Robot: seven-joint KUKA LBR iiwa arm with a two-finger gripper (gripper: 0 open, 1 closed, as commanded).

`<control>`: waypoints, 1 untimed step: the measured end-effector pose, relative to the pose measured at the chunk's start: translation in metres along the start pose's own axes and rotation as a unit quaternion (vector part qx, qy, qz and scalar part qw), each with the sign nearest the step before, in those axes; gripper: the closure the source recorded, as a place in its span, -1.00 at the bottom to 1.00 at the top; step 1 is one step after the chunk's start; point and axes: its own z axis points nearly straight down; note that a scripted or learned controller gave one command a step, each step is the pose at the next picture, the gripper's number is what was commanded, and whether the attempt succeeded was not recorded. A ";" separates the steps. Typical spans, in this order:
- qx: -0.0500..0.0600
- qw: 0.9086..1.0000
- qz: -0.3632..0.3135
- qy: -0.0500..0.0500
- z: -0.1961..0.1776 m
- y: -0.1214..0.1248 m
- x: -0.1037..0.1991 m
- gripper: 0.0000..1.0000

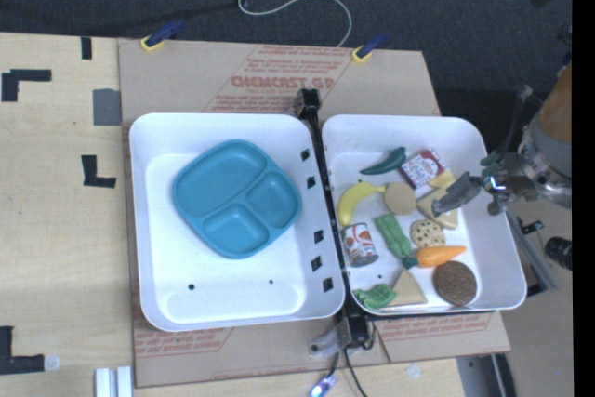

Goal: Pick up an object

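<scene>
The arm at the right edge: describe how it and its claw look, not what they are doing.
The arm is grey metal, with an orange band above the wrist. The claw is a slim, dark grey two-finger piece on a bulkier grey wrist block with dark fittings.

The robot's arm [548,144] is coming in from the right side, and just a bit of its grey body and orange band is peeking out at the edge. Its wrist is pointing to the left, and the gripper [456,195] is sticking out low and a little downward. The fingers are looking dark and thin and are sitting very close together, but the picture is too small and fuzzy to tell if they are pinched tight or if anything is caught between them.
</scene>
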 end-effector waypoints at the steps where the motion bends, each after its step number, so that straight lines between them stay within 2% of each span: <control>1: 0.001 1.000 -0.001 0.000 -0.010 0.000 0.001 1.00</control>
